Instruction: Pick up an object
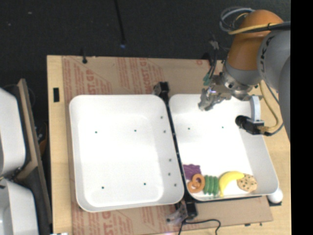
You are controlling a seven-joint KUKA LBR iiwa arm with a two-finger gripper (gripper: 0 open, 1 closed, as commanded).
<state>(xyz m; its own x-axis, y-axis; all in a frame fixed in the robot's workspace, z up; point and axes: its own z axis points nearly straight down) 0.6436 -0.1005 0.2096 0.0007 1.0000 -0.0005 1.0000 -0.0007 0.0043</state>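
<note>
While the gripper [209, 103] hangs unladen, finger state unclear | step: approach | toys — banana [230, 178], cookie [247, 183] — well below it | next: travel down, descend.

White bins, bright toys, tan bench

Both bins, the left bin [120, 151] and the right bin [220, 141], are plain white with tiny dark dots. At lower right of the frame lie a purple piece [190, 170], an orange pretzel [196, 184], a green ridged piece [211, 184], a yellow banana [230, 178] and a tan cookie [247, 182] with dark specks. The cardboard [117, 75] is tan with red print; the arm [254, 43] is grey and orange.
</note>
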